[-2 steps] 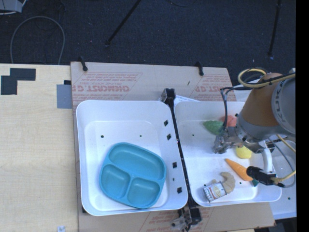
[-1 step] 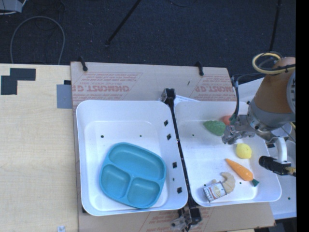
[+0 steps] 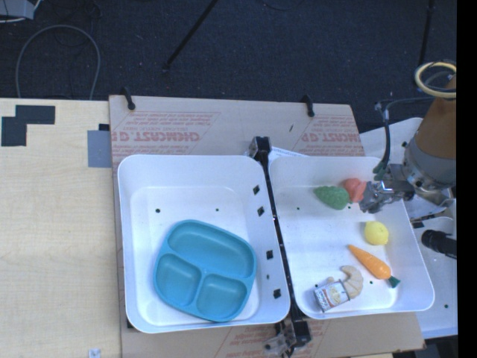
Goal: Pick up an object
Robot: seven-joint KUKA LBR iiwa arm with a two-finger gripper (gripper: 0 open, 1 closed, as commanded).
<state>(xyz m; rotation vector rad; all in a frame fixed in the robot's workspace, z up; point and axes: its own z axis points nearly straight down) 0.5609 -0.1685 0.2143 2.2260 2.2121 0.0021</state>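
Toy food lies in the right bin [image 3: 417, 293]: the pink piece [image 3: 354, 188] and green piece [image 3: 332, 196] sit touching, just beside the gripper [image 3: 373, 197], whose state I cannot tell. Both look light, smooth plastic, likely slippery; I'd pinch across the narrow middle.

blue tray [image 3: 205, 270], orange carrot [image 3: 370, 261], yellow lemon [image 3: 376, 233]

Red lettering is running upside down across the cardboard sheet [image 3: 223, 129] lying behind the white bins [image 3: 194, 177], seemingly "CHEMCAST GP", repeating toward the sheet's right end and near its front edge; the small can [image 3: 332, 295] is bearing an unreadable label
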